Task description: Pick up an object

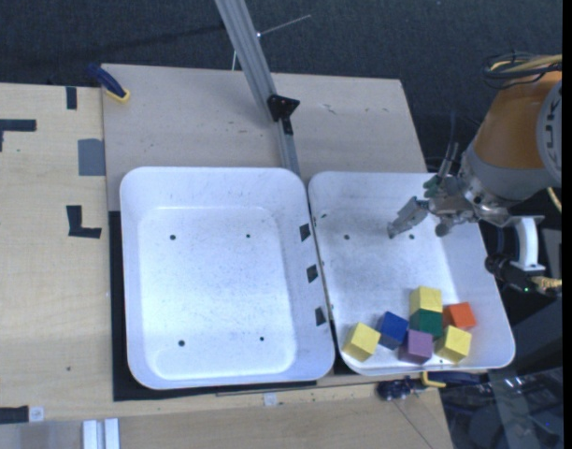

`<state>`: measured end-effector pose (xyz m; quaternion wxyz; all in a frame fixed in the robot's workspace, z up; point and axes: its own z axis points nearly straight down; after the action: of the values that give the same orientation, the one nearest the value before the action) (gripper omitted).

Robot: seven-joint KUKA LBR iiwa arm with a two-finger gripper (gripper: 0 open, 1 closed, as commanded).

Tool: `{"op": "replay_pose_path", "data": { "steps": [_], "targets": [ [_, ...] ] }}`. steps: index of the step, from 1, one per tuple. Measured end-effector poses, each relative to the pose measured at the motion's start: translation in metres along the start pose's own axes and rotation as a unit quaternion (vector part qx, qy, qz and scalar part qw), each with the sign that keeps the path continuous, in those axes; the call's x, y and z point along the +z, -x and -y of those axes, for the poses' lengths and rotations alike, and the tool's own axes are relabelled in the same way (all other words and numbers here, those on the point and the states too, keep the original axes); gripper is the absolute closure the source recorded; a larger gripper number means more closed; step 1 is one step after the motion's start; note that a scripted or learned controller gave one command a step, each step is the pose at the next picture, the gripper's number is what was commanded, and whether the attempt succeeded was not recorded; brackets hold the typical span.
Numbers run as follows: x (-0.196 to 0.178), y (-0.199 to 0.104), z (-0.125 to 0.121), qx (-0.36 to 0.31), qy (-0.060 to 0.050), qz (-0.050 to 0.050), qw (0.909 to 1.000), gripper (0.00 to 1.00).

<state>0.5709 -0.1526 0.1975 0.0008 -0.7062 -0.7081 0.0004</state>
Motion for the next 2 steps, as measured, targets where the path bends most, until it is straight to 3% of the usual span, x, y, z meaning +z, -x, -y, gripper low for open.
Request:
{"op": "replay_pose_path", "data": {
  "steps": [1,2],
  "targets": [
    [0.0,0.0,0.0,0.0,0.0,0.0,1.0,0.0],
    [0.047,-0.004,-0.006,0.0,-0.002,0.0,1.0,0.0]
  ]
}}
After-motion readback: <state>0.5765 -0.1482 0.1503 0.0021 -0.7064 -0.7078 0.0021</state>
